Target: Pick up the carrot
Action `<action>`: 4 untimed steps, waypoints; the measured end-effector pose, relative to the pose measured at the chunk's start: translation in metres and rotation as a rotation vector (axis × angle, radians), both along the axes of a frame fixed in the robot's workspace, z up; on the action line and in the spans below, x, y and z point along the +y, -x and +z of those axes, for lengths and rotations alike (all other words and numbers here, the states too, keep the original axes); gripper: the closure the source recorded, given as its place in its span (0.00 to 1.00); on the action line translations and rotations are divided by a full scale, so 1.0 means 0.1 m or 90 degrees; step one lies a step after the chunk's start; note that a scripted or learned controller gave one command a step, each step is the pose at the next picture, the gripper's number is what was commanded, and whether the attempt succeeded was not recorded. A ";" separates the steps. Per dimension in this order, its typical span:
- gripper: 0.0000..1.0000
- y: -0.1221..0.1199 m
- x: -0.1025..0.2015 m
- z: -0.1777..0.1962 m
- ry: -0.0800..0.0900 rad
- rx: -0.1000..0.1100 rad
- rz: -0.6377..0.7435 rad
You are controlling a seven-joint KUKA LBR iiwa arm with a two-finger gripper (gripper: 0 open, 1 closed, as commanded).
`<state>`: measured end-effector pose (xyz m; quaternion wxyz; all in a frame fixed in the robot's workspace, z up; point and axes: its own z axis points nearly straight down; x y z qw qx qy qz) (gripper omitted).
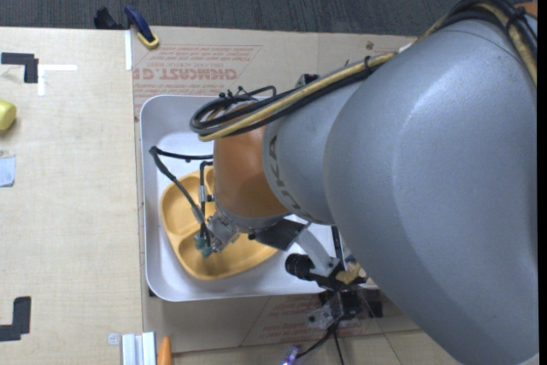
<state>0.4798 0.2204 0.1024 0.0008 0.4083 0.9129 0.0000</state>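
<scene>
Camera view: we cannot tell the gripper's finger state; over the yellow dish at seven o'clock, we should descend slowly.

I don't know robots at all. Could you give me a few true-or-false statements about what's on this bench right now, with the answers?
1. The arm reaches down into a white bin. True.
2. A tan dish lies inside that bin. True.
3. The gripper hovers over the bare wooden bench. False: it is low over the tan dish.
4. A yellow object sits inside the bin. False: it lies on the bench at the far left edge.
5. A blue-and-yellow clamp is beyond the bin. True.
</scene>
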 end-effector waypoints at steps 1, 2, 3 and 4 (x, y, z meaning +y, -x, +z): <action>1.00 0.01 -0.12 0.47 0.001 0.000 -0.333; 1.00 -0.12 -0.12 0.56 0.004 0.001 -0.810; 1.00 -0.12 -0.13 0.64 0.007 0.001 -0.807; 1.00 0.02 -0.21 0.87 0.002 0.001 -0.712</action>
